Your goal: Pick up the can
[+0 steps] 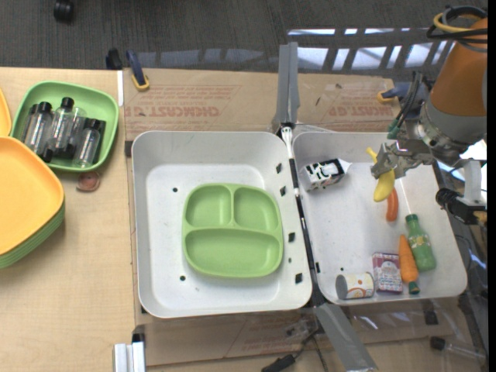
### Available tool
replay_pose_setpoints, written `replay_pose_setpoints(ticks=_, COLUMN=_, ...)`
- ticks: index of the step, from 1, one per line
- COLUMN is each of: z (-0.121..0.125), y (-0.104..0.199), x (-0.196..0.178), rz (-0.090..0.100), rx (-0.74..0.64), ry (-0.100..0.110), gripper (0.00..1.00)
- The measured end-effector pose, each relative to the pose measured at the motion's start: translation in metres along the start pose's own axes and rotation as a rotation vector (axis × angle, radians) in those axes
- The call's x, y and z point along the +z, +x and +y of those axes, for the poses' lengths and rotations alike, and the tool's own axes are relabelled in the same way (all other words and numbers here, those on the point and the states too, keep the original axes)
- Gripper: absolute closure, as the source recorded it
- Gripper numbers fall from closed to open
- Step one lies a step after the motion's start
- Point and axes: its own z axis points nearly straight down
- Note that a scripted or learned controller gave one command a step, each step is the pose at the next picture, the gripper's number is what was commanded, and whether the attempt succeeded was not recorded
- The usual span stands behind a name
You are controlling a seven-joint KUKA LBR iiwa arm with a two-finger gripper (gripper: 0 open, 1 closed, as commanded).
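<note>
Your tool (387,160) hovers over the right bin (332,231); jaw state can't be told. The can (355,286) lies on its side well below the tool, beside a pink carton (387,273).

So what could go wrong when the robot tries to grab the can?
The can lies on its side near the bin's front wall, so it might roll away when touched. A small purple box sits right against it and could get nudged or grabbed instead. The gripper is far off, over the banana.
</note>
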Motion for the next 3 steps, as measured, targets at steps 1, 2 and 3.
replay_pose_setpoints(ticks=1, z=-0.014, y=0.034, x=0.031, rz=0.001, rx=0.052, ry=0.003, gripper=1.00)
replay_pose_setpoints(ticks=2, z=-0.004, y=0.002, x=-0.032, rz=-0.001, rx=-0.254, ry=-0.003, gripper=1.00)
replay_pose_setpoints(ticks=3, z=-0.019, y=0.042, x=0.024, rz=0.001, rx=-0.439, ry=-0.001, gripper=1.00)
